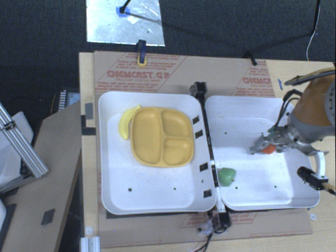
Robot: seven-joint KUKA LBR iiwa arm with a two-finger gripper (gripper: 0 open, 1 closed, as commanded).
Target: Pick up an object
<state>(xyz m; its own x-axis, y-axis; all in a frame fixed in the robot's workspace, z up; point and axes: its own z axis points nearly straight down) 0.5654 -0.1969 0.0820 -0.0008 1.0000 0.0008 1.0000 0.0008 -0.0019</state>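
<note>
Bins (157, 101) x2: L w/ 1 yellow tray (160, 136) + 1 banana (126, 121); R w/ 1 green obj (226, 176), tool (261, 148) clamped on 1 orange obj (269, 149).

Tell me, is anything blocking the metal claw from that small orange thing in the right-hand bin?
Nothing visible does. The two-finger gripper is right at the small orange object on the right white bin's floor. The green lump lies apart, nearer the divider.

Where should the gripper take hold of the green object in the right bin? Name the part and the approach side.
Grip the green object across its rounded middle, coming straight down from above. It is a small lump lying low by the right bin's left wall, so that wall probably blocks a sideways approach.
</note>
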